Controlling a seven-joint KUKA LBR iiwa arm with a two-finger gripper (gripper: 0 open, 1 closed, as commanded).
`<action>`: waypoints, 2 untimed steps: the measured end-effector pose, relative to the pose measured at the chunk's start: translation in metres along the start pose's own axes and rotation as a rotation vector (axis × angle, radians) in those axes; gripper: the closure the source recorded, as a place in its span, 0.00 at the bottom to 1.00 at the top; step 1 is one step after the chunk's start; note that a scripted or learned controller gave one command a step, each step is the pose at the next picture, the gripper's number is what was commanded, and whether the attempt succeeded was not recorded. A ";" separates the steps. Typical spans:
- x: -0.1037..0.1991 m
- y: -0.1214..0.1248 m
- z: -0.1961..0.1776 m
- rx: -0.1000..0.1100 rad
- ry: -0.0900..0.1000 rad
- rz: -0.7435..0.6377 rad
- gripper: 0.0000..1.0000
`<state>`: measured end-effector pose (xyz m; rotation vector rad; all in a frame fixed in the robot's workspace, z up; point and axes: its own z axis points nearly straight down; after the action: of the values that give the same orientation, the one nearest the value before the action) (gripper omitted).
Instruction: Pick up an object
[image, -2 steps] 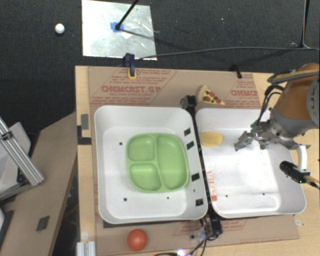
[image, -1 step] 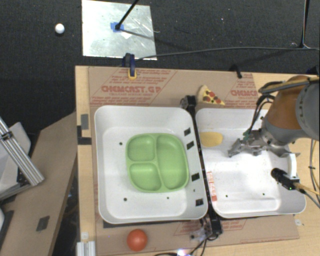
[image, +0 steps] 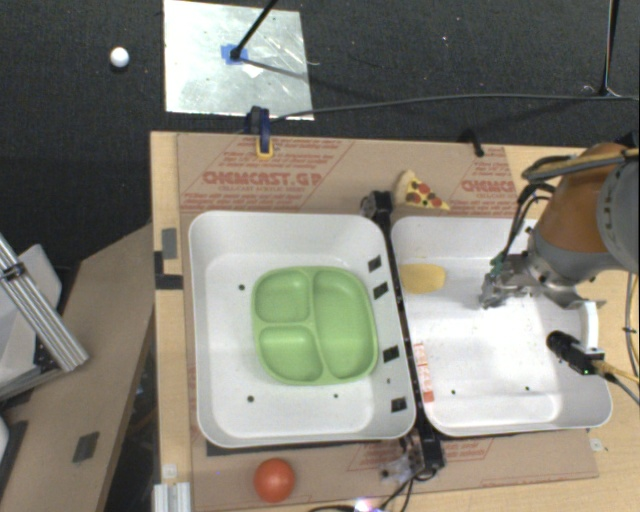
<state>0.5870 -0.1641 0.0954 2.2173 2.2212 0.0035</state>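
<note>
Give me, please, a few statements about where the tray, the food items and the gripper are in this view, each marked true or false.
1. The green divided tray lies in the left bin. True.
2. The pizza slice lies inside the right bin. False: it lies on the cardboard just beyond that bin's far edge.
3. The pale yellow piece lies in the right bin, near the divider. True.
4. The orange ball sits on the green tray. False: it sits outside the bins, in front of the left one.
5. The gripper is over the left bin. False: it is over the right bin.
</note>
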 end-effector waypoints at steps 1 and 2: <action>0.001 0.006 -0.064 -0.004 -0.001 -0.003 1.00; 0.007 0.003 -0.126 -0.003 -0.001 -0.004 1.00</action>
<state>0.5899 -0.1569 0.2209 2.2107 2.2234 0.0062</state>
